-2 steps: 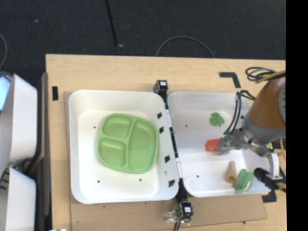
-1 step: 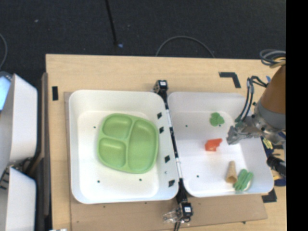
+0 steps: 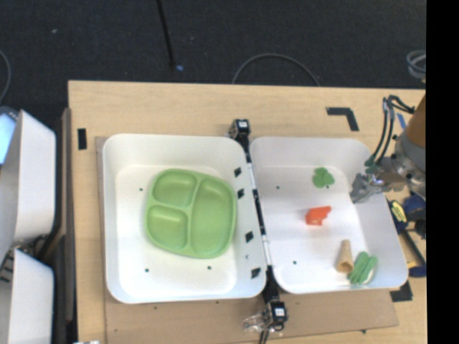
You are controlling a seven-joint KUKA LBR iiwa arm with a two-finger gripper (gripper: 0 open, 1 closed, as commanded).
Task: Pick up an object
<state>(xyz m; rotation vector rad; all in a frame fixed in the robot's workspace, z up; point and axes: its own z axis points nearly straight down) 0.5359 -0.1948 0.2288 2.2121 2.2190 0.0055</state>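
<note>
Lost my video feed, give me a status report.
Gripper at right bin's right rim, nothing held. Orange piece mid-bin, untouched. Green piece nearest, path clear.

Count, top-down: 2 white bins point(image 3: 115, 213) on 1 table point(image 3: 179, 106). Left bin: 1 green divided plate point(image 3: 191, 212), 3 compartments. Right bin point(image 3: 287, 163): 4 small items, namely 1 green leafy piece point(image 3: 323, 178), 1 orange-red block point(image 3: 318, 215), 1 tan cone point(image 3: 346, 256), 1 green pod-shaped piece point(image 3: 363, 268). The pod looks like it may be two pieces pressed together; resolution too low to split, counting as 1. Total loose items: 5. 1 arm, 1 pincer point(image 3: 364, 185).
</note>
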